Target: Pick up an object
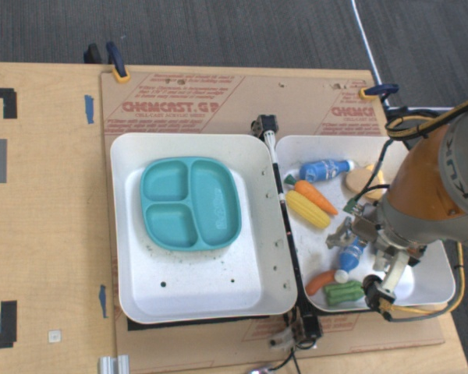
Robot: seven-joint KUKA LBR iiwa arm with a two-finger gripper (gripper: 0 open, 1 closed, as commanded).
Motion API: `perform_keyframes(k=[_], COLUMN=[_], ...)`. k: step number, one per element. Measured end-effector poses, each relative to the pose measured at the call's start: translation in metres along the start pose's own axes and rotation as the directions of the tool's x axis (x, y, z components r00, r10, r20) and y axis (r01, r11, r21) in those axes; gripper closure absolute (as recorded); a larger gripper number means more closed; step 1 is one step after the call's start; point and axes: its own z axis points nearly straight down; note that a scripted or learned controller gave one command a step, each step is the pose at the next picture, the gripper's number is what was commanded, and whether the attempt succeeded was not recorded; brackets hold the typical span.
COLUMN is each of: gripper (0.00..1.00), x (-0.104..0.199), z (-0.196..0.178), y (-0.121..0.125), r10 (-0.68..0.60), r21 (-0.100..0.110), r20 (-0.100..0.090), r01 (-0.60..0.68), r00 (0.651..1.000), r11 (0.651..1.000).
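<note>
Pincer [362,249] hangs just above blue bottle [349,256] in right bin [441,283]

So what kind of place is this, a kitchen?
Probably a robot lab, not a kitchen. A robot arm reaches over two white bins on a cardboard-covered bench. The food looks like toys, and clamps hold things down.

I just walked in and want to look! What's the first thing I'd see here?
Probably the big teal divided plate, sitting alone in the left white bin. Next, the grey-and-orange robot arm reaching over the right bin, where bright toy food is piled: a yellow corn cob, an orange carrot and a blue bottle.
</note>
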Motion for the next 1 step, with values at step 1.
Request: perform_keyframes(k=[1], gripper=[0.0], x=[-0.0082], z=[0.0316], y=[0.0053], r10=[-0.261], r21=[0.002], r20=[-0.002], r01=[0.261], r00=[0.965], r11=[0.965])
